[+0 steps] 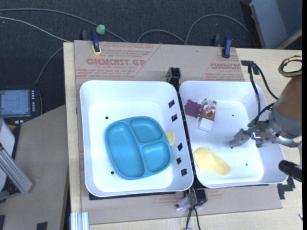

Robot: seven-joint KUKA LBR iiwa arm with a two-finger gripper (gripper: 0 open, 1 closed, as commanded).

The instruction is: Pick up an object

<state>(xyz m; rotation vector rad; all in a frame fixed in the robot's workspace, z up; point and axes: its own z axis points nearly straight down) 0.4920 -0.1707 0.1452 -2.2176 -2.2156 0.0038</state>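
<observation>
The gripper (238,140) hovers inside the right bin (249,174). Jaw state cannot be determined. A yellow object (210,160) lies nearby.

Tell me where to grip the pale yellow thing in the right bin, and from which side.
Judging by its pose, grip the yellow object across its narrower right-hand end, coming straight down. It lies flat near the right bin's front wall, leaving little room from the side.
</observation>
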